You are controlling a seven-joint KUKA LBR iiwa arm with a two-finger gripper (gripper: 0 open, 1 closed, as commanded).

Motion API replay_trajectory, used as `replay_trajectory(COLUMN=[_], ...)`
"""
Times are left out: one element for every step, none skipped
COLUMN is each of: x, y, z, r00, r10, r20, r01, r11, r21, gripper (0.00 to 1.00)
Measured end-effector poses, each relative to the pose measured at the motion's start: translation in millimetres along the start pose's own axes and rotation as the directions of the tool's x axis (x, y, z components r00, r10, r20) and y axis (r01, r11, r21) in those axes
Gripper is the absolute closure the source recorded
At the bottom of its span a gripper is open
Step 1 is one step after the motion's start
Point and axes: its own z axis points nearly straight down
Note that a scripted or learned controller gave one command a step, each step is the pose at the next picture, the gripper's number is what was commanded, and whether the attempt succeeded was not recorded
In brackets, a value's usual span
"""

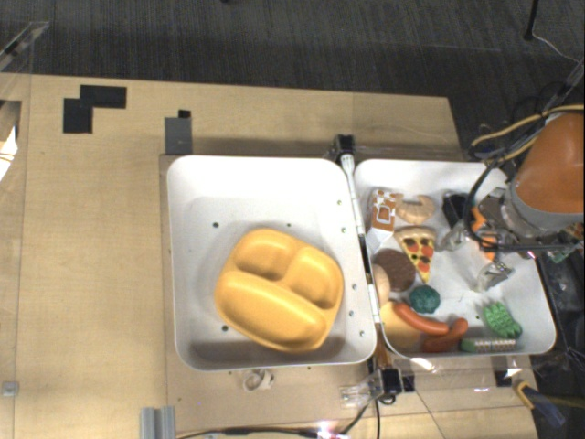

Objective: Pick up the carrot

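Carrot (428, 320): my read is it's the orange-red tapered piece lying flat in the right bin (539, 286), nearer the camera than the pizza slice (419, 250) and close to the bin's near wall. A darker red-brown piece (441, 342) touches its near side, and a green strip (489, 344) lies near-right of the pizza slice (possibly the carrot's leaves, can't confirm). The teal ball (423, 298) sits between the pizza slice and the carrot, just beside the carrot. It's probably toy food: light, rigid, smooth plastic, round in section, so it may roll or squirt out of a pinch. I'd take it across the thick mid-body, jaws square to the long axis, away from the crowded left end. The pincer (494, 273) hangs over bare bin floor right of the pizza slice, well apart from the carrot and holding nothing visible. Can't tell whether it's open or closed. The big yellow lump (279, 289) sits in the left bin (196, 190), far left of the pizza slice, so it's irrelevant here.
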Motion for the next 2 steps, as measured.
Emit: replay_trajectory(x=[-5, -15], y=[-3, -12], z=[-15, -1], r00=[1.0, 0.937], r10=[-0.003, -0.351], r20=[0.01, 0.002], r01=[0.003, 0.351], r11=[1.0, 0.937], r21=[0.011, 0.004], gripper=[1.0, 1.0])
